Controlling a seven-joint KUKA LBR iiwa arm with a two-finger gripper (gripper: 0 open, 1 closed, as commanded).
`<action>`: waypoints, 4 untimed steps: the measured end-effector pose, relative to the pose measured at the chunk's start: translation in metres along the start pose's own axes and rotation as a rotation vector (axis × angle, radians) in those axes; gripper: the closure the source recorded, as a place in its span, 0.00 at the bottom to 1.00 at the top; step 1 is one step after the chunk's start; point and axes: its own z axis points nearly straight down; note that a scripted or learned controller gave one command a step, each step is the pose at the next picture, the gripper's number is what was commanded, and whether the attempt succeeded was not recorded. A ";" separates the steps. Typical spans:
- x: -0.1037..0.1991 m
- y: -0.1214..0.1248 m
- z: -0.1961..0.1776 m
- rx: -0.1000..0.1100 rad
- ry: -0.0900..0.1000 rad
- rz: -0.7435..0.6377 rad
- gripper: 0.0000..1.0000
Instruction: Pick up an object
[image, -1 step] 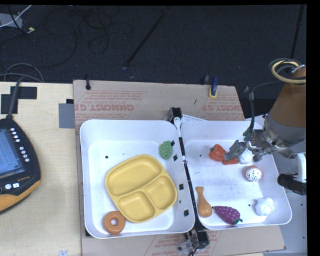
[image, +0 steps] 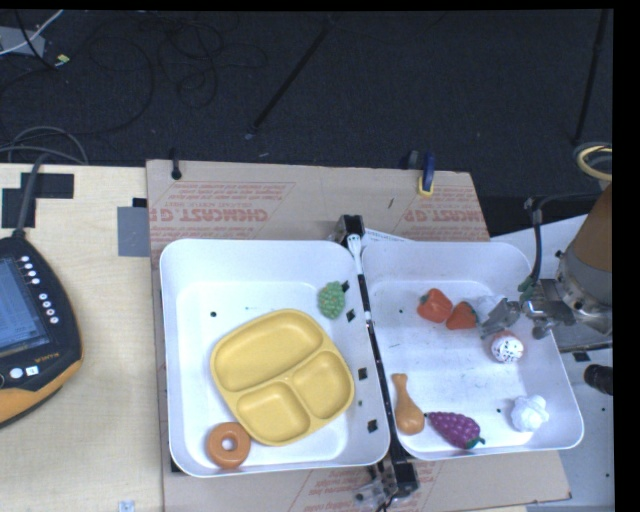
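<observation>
1. The arm (image: 598, 262) was cut off by the view's right side; its upper part was out of view.
2. The gripper (image: 503, 318) was small and blurred; finger position could not be determined.
3. The handheld controller (image: 28, 318) was cropped by the left edge.
4. The white ball (image: 507, 349) carried dots too small to identify.
</observation>
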 end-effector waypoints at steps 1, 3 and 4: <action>-0.002 0.010 -0.126 -0.019 -0.004 -0.004 0.00; 0.066 0.038 -0.310 -0.003 0.000 -0.010 1.00; 0.015 0.010 -0.182 0.010 0.004 0.001 1.00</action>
